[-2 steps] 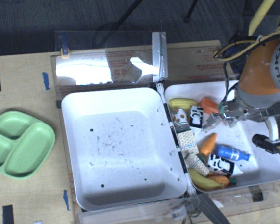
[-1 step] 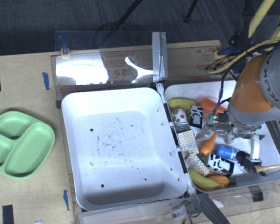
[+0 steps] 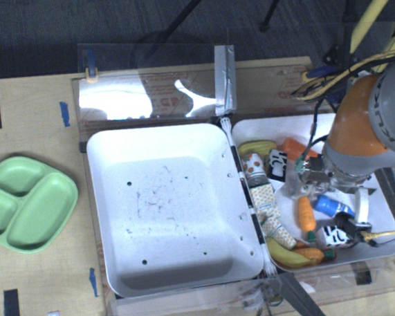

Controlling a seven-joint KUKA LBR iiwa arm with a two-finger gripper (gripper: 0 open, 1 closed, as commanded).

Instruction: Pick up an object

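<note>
The right bin (image 3: 373,249) holds a heap of small things. Among them are an orange carrot (image 3: 305,214), a blue item (image 3: 331,207), a yellow banana (image 3: 289,254) along the front wall, and a second banana (image 3: 256,147) at the back. A small bottle (image 3: 254,170), a patterned packet (image 3: 268,209) and two black-and-white items (image 3: 278,163) (image 3: 336,236) lie there too. My gripper (image 3: 311,180) hangs low over the middle of this bin, just above the carrot and the blue item. The grey wrist and orange band (image 3: 358,128) hide part of the bin behind it.
The left bin (image 3: 114,155) stands beside the right one, sharing a raised rim (image 3: 245,184). A green divided plate (image 3: 25,203) rests on the bench at far left. Cables (image 3: 329,78) and a clear panel (image 3: 149,89) lie behind the bins.
</note>
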